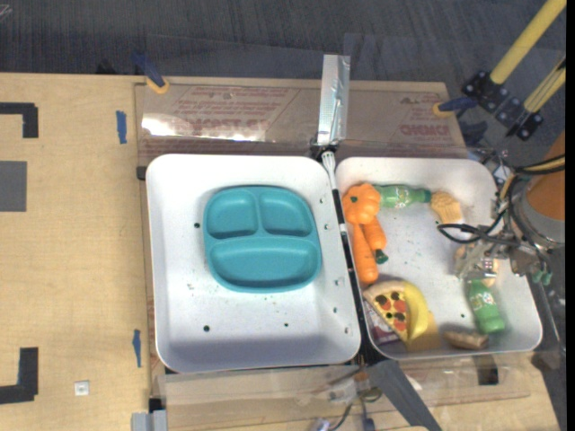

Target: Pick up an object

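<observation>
Right bin [422,171] contents: green bottle [486,305] at right wall, second green bottle [402,195] up top, orange pumpkin [361,202] and carrot [364,246] along left wall, pizza slice [393,305] and banana [417,311] at front. Gripper [485,257] just above the first bottle; grip state can't be told. Teal divided plate [261,237] in left bin [180,312].
</observation>
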Robot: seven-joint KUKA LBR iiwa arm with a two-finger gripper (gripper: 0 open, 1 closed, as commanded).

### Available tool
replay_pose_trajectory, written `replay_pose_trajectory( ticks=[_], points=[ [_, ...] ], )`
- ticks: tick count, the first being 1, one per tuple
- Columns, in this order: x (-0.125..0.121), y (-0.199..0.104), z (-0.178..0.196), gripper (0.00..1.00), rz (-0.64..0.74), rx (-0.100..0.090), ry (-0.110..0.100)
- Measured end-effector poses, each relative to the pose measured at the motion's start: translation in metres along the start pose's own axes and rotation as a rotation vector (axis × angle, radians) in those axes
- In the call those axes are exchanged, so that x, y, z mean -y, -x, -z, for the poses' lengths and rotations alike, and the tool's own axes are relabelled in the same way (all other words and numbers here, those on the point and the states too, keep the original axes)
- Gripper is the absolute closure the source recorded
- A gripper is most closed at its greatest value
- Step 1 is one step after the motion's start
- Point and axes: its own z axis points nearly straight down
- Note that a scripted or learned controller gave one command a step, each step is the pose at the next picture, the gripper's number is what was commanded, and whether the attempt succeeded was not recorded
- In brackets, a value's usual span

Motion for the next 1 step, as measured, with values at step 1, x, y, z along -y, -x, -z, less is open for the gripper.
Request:
replay_pose_trajectory(
  ticks=[1],
  points=[
    [-0.0068,0.0355,-0.0143,1.00,0.285,-0.015,0.004]
  ],
)
